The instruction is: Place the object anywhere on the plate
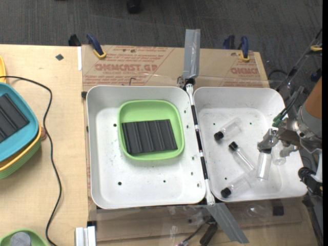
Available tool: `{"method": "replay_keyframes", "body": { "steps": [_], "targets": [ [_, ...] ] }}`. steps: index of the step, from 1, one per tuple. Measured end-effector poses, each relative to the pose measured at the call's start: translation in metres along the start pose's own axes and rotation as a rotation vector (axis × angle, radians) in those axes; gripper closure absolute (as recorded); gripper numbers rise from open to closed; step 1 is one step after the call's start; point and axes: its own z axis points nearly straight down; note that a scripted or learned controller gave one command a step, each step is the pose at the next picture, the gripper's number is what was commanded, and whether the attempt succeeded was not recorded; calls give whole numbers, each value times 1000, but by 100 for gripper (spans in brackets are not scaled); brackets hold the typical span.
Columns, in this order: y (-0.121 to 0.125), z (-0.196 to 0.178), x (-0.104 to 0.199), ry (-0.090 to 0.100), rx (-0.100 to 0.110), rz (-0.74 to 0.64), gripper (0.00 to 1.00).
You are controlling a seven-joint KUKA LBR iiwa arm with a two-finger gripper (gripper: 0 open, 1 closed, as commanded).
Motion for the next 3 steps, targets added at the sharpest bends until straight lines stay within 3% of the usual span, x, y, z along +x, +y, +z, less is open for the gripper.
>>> {"method": "replay_keyframes", "body": {
  "steps": [1, 2, 3],
  "targets": [
    [0, 0, 0, 0, 0, 0, 0],
    [8, -45, -31, -1, 2, 392, 0],
    [5, -53, -19, -2, 2, 670, 0]
  ]
}}
